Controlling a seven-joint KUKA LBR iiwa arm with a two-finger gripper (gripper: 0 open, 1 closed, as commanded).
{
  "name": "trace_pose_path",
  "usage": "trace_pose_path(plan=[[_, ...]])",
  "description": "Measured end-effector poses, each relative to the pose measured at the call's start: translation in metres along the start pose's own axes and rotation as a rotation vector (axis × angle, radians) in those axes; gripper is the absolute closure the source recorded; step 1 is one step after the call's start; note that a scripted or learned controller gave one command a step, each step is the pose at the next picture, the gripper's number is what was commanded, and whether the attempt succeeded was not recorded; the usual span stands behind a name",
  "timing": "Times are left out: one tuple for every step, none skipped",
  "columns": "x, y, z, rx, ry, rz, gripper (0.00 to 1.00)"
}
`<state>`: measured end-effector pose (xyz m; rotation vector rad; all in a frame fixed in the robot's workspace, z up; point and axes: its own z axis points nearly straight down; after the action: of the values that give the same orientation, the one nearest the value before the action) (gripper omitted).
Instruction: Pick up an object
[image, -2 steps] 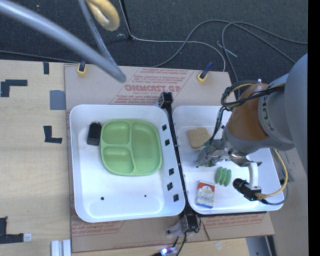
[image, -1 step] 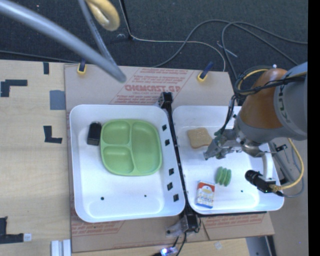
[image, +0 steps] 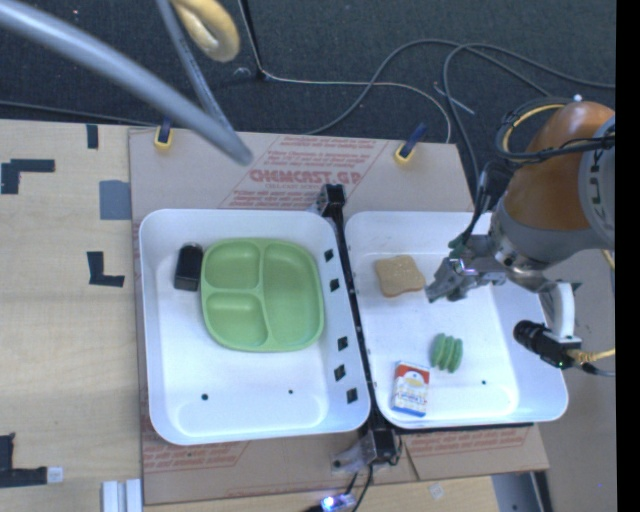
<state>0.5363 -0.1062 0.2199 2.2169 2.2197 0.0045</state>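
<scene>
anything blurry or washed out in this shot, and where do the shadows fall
Camera view: the grey bar crossing the upper left is out of focus, as is the yellowish blob at the top; the white bins are bright, near blown out, with a soft shadow just left of the green tray; the gripper looks slightly soft, the small carton fairly sharp.

Beyond my bench lies dark carpet (image: 420, 30) crossed by loose black cables (image: 400, 70). A brown cardboard sheet (image: 300, 165) covers the pale wooden benchtop (image: 60, 300), which carries black tape marks (image: 100, 268).
</scene>
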Motion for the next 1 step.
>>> trace_pose_path(plan=[[-0.0001, 0.0009, -0.0317, 0.003, 0.0, 0.0, 1.0]])
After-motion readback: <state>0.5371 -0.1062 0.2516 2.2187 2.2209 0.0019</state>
